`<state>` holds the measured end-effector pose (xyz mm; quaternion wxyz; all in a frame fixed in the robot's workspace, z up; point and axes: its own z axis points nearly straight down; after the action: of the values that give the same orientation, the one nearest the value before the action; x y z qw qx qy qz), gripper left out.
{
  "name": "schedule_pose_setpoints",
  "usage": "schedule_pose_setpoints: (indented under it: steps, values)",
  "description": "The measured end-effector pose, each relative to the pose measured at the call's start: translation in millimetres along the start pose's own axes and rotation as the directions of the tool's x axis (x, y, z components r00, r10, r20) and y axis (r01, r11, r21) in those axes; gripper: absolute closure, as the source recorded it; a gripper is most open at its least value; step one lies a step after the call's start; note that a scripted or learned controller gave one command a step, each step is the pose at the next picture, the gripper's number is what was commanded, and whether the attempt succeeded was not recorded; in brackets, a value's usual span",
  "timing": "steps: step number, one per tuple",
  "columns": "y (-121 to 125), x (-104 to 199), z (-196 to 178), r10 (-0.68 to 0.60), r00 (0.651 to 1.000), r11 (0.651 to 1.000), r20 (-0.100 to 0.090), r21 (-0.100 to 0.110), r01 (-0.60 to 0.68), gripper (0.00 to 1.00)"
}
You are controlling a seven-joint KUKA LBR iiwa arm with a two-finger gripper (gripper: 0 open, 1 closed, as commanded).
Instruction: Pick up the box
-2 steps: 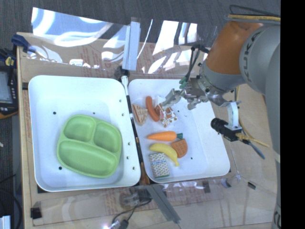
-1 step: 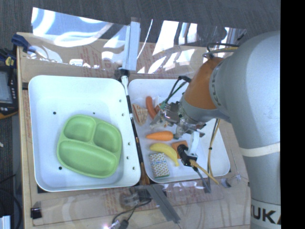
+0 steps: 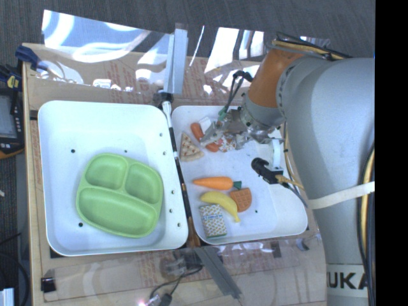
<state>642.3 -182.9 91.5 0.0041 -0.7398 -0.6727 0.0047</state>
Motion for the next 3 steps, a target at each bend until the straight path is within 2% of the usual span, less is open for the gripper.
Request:
schedule_pose_setpoints:
  steps: [1, 2, 3]
  values:
    - [2.9, 5.0, -11.4, -0.009, 1.0, 1.0, -0.005, -0.007, 0.009, 1.0]
    - [-0.7, 116.3, -101.9, -0.186, 0.983, 0.983, 0.0, -0.012, 0.186, 1.0]
    - [-29.3, 70.8, -9.8, -0.377, 0.926, 0.926, 0.004, -0.013, 0.377, 1.0]
